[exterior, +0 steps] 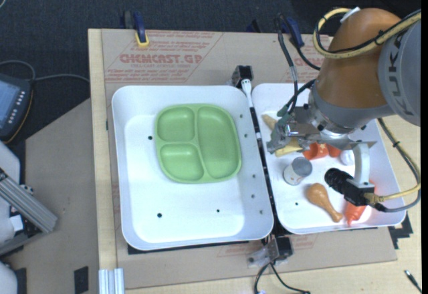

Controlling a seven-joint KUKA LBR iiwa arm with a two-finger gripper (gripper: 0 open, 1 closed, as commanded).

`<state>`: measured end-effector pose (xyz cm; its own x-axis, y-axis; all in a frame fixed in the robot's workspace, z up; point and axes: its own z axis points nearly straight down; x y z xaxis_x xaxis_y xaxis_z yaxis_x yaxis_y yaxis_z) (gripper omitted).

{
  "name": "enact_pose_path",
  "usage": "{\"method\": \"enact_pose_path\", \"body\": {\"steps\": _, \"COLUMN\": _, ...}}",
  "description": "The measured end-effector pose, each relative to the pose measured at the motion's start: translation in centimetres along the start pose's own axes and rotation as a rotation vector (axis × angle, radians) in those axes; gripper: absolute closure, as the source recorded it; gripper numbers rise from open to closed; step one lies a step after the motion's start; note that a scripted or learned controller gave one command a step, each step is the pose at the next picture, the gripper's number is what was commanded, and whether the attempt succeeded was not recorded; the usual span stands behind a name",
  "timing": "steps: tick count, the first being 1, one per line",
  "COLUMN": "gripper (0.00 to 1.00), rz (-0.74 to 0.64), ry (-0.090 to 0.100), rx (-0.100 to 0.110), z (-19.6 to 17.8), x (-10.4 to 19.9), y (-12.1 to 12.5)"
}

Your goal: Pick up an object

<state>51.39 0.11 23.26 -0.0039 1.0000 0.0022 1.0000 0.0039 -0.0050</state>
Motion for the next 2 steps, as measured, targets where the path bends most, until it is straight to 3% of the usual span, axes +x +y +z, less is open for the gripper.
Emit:
{"method": "enact_pose_path", "body": {"steps": 1, "gripper": 1.00, "rz": 0.001, "ry": 0.000, "rx": 0.001, "z": 1.8, "x": 3.2, "y": -3.4}}
{"method": "enact_pose_path", "body": {"steps": 2, "gripper": 1.00, "rz": 0.004, "ry": -0.003, "rx": -0.006, "z": 1.5, "x": 2.3, "y": -2.3}}
